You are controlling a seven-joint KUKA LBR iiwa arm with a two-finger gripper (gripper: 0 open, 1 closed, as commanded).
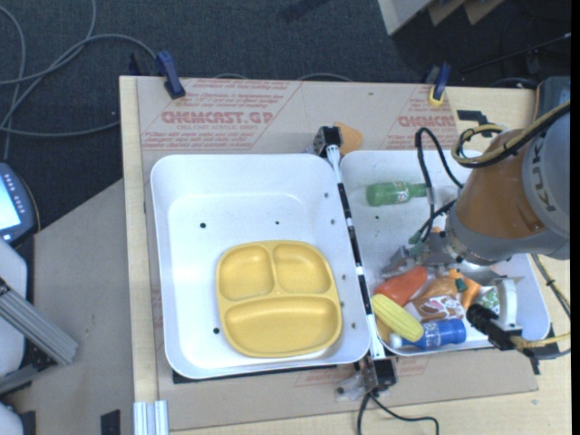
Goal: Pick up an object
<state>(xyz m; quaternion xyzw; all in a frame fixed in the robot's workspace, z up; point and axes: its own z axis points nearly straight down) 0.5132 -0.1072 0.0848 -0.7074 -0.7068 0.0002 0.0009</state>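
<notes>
Reaching: my arm (507,202) comes in from the right and bends down over the right bin (450,163), its orange band above the pile at the near end.
Hand: my hand (433,254) is low among the toys, but my own wrist covers the tips, so I cannot tell whether it is released, clenched or grasping anything.
Target pile: the things I might lift are crowded into the near half of the right bin, an orange carrot-like piece (400,287), a yellow corn cob (397,317) and a blue-capped bottle (446,334) touching or overlapping one another.
Why crowded: I judge the heap sits where the bin floor gathers things against the near wall, which leaves little free room beside any one piece.
Green bottle: a green bottle (393,192) lies on its side alone near the far end of the same bin, well apart from the heap, so I judge it the easier grasp.
Left bin: the left bin (181,188) carries a yellow divided plate (277,297), lying flat toward its near side.
Worktop: both bins sit side by side on the worktop (236,116), their inner rims touching.
Risk: closing in the heap may pinch two toys or nudge them aside.
</notes>
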